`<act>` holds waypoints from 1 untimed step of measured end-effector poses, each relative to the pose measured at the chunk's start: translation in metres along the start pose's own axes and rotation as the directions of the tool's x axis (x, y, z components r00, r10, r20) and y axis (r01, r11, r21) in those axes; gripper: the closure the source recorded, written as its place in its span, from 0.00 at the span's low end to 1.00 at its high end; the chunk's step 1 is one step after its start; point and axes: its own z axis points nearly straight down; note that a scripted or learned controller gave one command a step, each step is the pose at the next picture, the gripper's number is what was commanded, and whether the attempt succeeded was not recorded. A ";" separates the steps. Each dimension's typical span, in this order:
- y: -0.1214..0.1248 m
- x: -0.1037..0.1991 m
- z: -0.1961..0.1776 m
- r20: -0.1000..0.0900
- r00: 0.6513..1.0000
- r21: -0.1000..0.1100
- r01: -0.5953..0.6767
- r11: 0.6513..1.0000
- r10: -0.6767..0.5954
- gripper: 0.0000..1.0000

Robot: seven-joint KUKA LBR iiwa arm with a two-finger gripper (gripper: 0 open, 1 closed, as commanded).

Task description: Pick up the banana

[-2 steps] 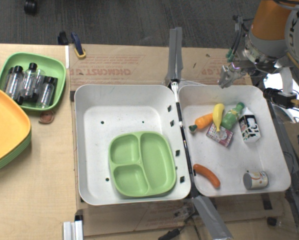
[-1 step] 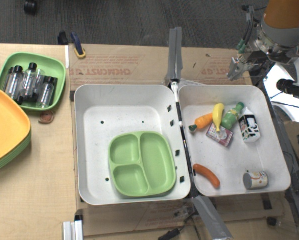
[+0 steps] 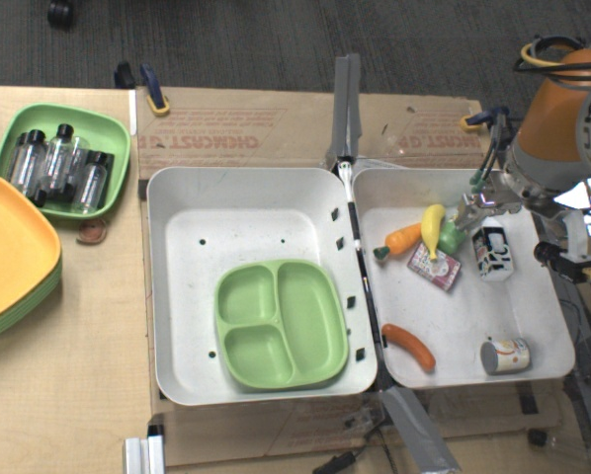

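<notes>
We see the banana in the right-hand white bin, standing roughly upright in the view, its lower end resting on a small pink packet and its left side touching a toy carrot with a green top. The gripper sits just to the banana's right, over a small green object next to the fruit; we cannot tell how wide the claw stands or whether it has hold of anything, since the fingers blur into the clutter there. The arm's orange band rises above it at the upper right. Further right in the same bin lies a black-and-white can, a silver can lies near the lower right corner, and a sausage lies near the lower left. The left-hand bin holds a green three-compartment tray. Well apart on the bench at the left, a green dish carries several dark-capped bottles, beside a stack of orange plates.
</notes>
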 end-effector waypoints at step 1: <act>-0.003 -0.031 0.014 -0.003 0.999 -0.030 -0.035 0.999 0.035 1.00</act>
